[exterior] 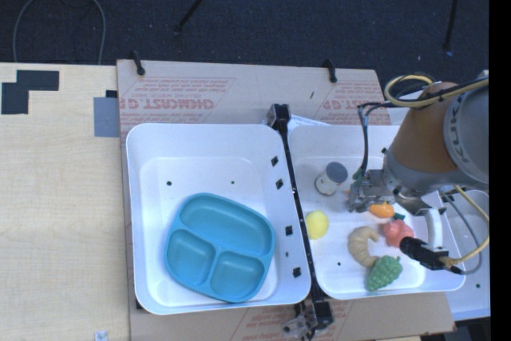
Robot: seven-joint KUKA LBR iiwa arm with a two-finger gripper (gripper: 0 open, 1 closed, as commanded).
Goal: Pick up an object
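1. Left bin [144,164]: one blue divided tray [219,246].
2. Right bin [335,287]: six items. One cup [330,177], lemon [317,224], croissant [363,244], green grapes [383,272], orange carrot [382,210], red piece [396,232].
3. Gripper [358,196] low in the right bin, beside the cup and carrot; grip state cannot be told.

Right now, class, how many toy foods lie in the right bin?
5: lemon by the divider, croissant, grapes, carrot and peach under the arm. The arm may hide more.
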